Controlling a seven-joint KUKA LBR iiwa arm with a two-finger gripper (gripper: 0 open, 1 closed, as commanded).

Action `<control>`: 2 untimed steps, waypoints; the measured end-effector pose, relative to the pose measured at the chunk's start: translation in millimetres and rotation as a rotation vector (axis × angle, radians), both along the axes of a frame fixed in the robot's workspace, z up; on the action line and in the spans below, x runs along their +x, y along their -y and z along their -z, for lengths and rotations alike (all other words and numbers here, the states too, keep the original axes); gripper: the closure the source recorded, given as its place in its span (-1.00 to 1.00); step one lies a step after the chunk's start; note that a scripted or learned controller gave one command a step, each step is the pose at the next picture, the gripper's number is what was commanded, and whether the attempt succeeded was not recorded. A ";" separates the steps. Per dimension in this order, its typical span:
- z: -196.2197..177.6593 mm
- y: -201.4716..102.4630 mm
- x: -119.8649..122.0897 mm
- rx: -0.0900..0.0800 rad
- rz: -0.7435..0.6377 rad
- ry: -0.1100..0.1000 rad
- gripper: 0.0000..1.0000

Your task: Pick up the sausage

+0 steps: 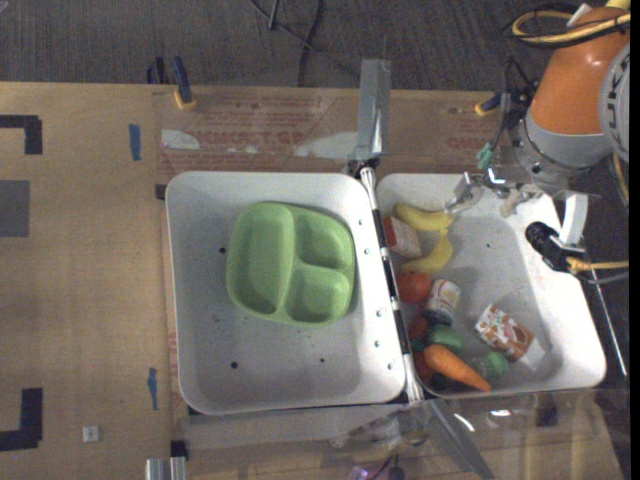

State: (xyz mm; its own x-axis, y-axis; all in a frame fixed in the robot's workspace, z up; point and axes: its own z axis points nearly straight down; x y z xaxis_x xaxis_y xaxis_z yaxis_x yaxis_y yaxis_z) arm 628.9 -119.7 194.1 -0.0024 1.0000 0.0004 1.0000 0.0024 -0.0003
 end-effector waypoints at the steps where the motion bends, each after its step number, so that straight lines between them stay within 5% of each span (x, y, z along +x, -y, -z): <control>1: 105.2 12.4 -29.1 -0.002 -0.083 0.010 -1.00; 2: 104.8 18.8 -81.0 -0.002 0.137 0.012 -1.00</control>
State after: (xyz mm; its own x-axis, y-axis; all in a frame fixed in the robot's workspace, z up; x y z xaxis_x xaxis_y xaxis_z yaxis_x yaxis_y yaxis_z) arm 547.8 -138.6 89.2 0.1341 0.9910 -0.0007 0.9909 -0.1341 0.0113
